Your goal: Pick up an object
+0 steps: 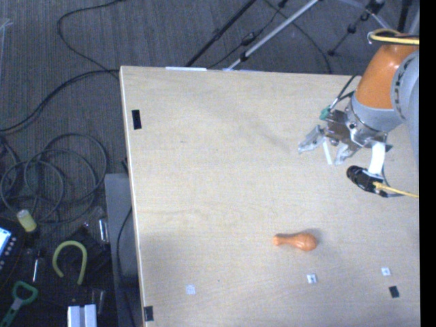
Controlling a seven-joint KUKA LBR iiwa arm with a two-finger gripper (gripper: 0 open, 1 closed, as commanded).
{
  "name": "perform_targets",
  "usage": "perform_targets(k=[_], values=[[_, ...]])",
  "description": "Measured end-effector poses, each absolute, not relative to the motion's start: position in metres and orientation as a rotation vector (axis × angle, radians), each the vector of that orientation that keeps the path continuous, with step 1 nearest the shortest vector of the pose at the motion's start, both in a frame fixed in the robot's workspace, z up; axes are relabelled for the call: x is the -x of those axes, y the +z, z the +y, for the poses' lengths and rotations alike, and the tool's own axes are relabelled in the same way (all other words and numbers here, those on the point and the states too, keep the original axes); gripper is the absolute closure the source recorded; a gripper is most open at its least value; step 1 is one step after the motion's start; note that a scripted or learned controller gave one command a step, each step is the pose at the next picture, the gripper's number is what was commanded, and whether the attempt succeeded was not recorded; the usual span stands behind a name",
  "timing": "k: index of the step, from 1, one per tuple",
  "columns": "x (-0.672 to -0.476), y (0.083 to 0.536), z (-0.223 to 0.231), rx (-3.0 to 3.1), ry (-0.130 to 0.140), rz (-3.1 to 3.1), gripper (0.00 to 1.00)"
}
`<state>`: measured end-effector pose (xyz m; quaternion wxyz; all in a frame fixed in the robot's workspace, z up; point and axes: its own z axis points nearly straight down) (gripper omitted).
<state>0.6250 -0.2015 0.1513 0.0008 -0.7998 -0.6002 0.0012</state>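
A small orange gourd-shaped object lies on its side on the pale wooden bench top, toward the lower right, its narrow end pointing left. My gripper hangs at the right side of the bench, well above and slightly right of the orange object in the picture and apart from it. Its pale fingers are spread open with nothing between them. The grey arm with its orange band reaches in from the right edge.
Small black and white markers dot the bench near its lower right, and a black tag sits at its left edge. Cables and tools lie on the floor to the left, with tripod legs behind the bench.
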Motion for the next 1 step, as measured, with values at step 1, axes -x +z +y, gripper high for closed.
perform_targets(k=[1], values=[[-0.6444, 0.2162, -0.2144, 2.488, 0.001, -1.918, 0.0]])
